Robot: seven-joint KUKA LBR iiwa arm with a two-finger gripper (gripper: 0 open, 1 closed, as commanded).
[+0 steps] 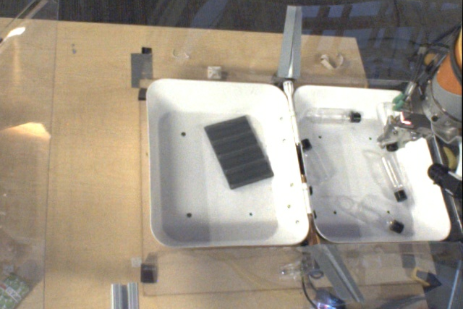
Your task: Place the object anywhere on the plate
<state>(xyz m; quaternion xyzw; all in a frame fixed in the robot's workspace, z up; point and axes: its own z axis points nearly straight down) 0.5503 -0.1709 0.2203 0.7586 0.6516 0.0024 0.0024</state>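
A dark grey ridged plate lies tilted in the middle of the left bin. Several clear tubes with black caps lie in the right bin: one near the back, one at the right, and a faint one near the front. My gripper hangs over the right bin's far right part, just behind the right-hand tube. I see nothing held in it.
A metal divider post stands behind the seam between the bins. Small black clips sit along the inner wall of the right bin. A black block marks the left bin's front corner.
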